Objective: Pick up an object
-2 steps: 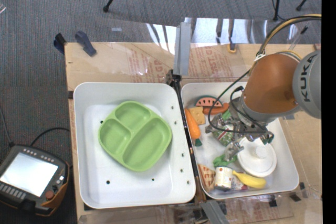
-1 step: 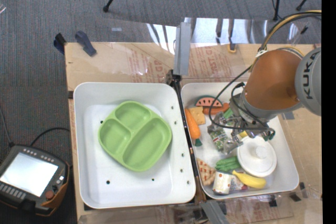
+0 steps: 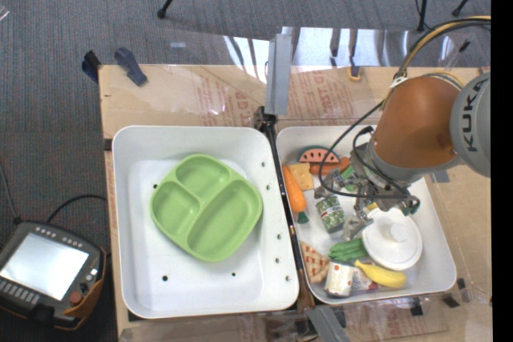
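- My hand [image 3: 362, 203] hangs low over the right bin [image 3: 443, 268] — whether it is clenched or released, I cannot tell.
- Small can [image 3: 329, 214] lies just left of it, beside the carrot [image 3: 293, 188].

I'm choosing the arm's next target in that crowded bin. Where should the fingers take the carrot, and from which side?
Probably at its middle, coming straight down. The carrot lies flat and long beside the left wall of the right bin, so the fingers should close across its narrow width. The wall crowds one side and a cracker the other, so clearance looks tight; its lower end near the can seems a little freer.
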Robot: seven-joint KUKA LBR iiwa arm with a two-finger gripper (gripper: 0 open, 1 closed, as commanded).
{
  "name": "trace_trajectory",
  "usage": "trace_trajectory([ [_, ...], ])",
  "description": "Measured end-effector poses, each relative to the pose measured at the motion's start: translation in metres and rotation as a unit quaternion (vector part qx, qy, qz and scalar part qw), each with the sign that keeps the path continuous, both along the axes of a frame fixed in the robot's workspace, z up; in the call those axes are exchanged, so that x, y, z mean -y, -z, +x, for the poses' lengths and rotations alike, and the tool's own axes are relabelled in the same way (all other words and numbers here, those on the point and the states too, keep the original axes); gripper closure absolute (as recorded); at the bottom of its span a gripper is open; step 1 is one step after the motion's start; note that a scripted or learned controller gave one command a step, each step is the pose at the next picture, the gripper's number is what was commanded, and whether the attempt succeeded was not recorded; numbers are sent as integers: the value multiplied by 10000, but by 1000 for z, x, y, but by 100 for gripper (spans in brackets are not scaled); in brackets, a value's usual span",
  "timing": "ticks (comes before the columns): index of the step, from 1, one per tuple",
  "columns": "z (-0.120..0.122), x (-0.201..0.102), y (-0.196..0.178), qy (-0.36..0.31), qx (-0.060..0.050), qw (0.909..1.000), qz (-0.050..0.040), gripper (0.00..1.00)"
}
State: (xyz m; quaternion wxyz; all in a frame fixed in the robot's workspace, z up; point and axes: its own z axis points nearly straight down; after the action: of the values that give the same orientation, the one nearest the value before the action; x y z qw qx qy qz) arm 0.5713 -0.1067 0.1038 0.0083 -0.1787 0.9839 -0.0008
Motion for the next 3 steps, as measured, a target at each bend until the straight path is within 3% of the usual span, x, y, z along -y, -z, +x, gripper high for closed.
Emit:
trace_trajectory([
  [1, 19, 18, 16, 344, -74, 9994, 6, 0],
  [2, -5, -20, 15, 423, -72, 9991, -9, 0],
  [3, -4, -23, 6, 407, -65, 9992, 7, 100],
])
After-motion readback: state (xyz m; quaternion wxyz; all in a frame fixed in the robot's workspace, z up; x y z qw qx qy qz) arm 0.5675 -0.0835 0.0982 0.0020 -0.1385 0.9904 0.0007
